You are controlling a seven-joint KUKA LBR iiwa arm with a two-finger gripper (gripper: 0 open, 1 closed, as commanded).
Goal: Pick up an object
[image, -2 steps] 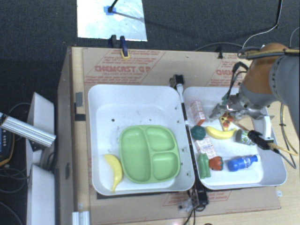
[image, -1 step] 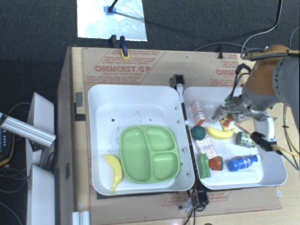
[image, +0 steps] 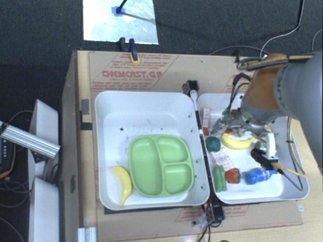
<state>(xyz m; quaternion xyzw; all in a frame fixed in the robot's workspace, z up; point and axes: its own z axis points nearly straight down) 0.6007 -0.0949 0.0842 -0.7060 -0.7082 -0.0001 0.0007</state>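
Dark carpeted floor all round, with a shiny foil-like sheet (image: 120, 13) lying at the top. On a cardboard-topped bench (image: 146, 69), two shallow white bins side by side. Reaching in from the right over the right bin (image: 290, 191), the grey arm (image: 303, 84) with its orange band. Left bin (image: 108, 110) larger in view, holding a green divided plate (image: 160, 164) near its front, three compartments, lying flat. Just beside the plate's left front edge, a yellow banana (image: 122, 183), curved, touching or nearly touching the rim of the plate. In the right bin, below the wrist, the gripper (image: 237, 128) down over a yellow banana-like piece (image: 236, 141); whether the jaws are apart or together, cannot tell from here, and nothing clearly seen between them. Left of that piece, a dark teal round object (image: 213, 143). Nearer the front, a blue bottle-like item (image: 256, 176) lying on its side, a green oblong piece (image: 219, 178) against the dividing wall, and a small red object (image: 232, 175) just beside it. Between these, a small white printed packet (image: 222, 159).
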